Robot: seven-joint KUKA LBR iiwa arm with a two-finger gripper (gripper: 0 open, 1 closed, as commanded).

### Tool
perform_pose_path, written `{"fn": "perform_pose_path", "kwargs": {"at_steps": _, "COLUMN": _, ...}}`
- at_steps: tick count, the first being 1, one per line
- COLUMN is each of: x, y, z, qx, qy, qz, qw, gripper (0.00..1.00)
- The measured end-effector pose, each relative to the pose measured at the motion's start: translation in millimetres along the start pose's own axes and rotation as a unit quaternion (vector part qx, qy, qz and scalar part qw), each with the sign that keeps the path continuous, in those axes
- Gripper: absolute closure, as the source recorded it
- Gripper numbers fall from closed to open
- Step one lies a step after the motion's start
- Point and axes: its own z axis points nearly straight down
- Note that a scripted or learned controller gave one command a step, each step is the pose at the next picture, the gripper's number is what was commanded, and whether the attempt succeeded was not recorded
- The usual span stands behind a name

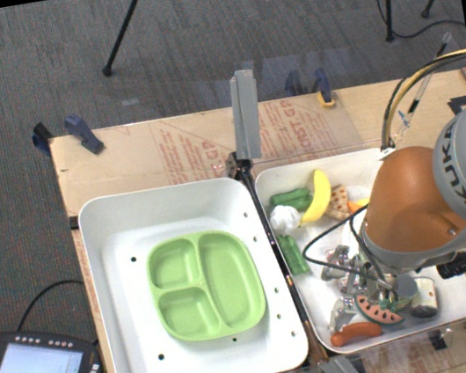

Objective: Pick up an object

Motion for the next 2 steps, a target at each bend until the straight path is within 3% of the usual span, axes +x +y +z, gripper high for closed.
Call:
{"fn": "perform_pose_path", "kwargs": {"at_steps": 1, "x": -17.2, "y": -31.7, "z": 1.2, "qx": 0.0, "qy": 0.003, "qz": -0.003, "qw": 1.0, "gripper": 0.0}}
{"fn": "perform_pose_path", "kwargs": {"at_steps": 2, "x": -52.3, "y": 19.9, "z": 1.4, "qx": 0.0, "qy": 0.002, "qz": -0.044, "qw": 0.999, "gripper": 0.0}}
